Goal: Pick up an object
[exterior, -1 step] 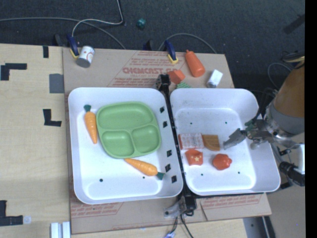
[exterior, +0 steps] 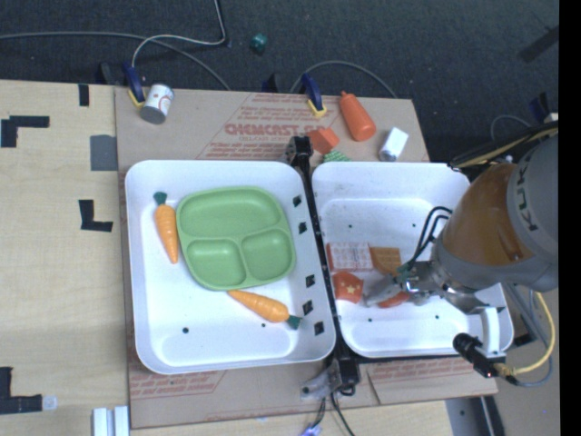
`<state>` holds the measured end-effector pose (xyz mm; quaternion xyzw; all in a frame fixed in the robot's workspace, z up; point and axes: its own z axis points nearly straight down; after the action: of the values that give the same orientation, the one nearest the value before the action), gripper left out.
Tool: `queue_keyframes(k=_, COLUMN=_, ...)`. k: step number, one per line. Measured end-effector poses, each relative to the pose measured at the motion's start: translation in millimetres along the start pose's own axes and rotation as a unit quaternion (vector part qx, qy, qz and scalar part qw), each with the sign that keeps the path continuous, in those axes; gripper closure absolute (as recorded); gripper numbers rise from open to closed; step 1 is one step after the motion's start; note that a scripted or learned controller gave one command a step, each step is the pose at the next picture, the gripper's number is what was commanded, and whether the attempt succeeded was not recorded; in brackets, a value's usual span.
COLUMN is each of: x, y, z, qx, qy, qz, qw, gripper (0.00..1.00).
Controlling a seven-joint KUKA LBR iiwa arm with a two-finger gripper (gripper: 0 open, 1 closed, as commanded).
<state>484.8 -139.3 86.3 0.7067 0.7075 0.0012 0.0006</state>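
Down in the right bin [exterior: 454,184], toward its near half, my end effector [exterior: 386,293] hangs low over the white floor, reaching in from the right. Whether it is apart or together I cannot tell; the tips blur into a small red piece [exterior: 392,301] lying right under them, and I cannot say that piece is held. Just left of the tips sits a red-orange block [exterior: 348,287], touching or nearly touching them. Slightly farther away lie a pale printed packet [exterior: 349,257] and, beside it on the right, an orange square piece [exterior: 386,260]. A black cable loops from my wrist up over the bin floor.

Left of the divider, the left bin [exterior: 145,289] carries a green divided plate [exterior: 238,237]. One toy carrot [exterior: 166,228] lies along the plate's left edge, pointing near; another carrot [exterior: 263,306] rests just near the plate, its green top toward the divider.

Beyond the bins, on the brown cardboard sheet [exterior: 254,130] of the bench, stand an orange bottle-shaped toy [exterior: 357,116], a small orange block [exterior: 323,139] and a little white cube [exterior: 394,143], with a small can [exterior: 157,102] well to the left.
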Motion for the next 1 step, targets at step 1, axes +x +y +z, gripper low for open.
queue_keyframes(k=1, x=28.0, y=28.1, z=-1.9, qx=-0.002, qy=-0.009, qz=0.005, qw=0.9999, gripper=0.00)
